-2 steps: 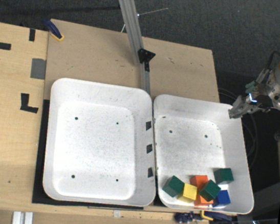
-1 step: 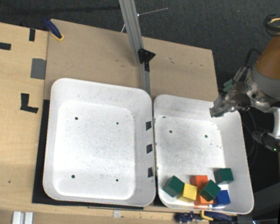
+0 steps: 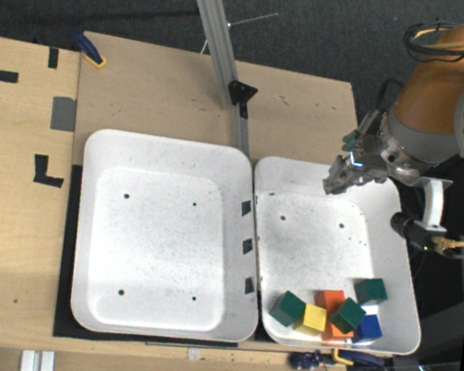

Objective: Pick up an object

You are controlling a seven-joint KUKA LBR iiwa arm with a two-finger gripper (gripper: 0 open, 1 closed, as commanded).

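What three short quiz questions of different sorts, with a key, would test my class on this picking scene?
1. True or false: the blocks lie in the left bin.
2. Which block is nearest the divider between the bins? A yellow, B green, C blue.
3. Fill in: the gripper hangs over the right bin's ____ edge.

Key: 1 false, they lie in the right bin's near corner. 2 B, the green block. 3 far.
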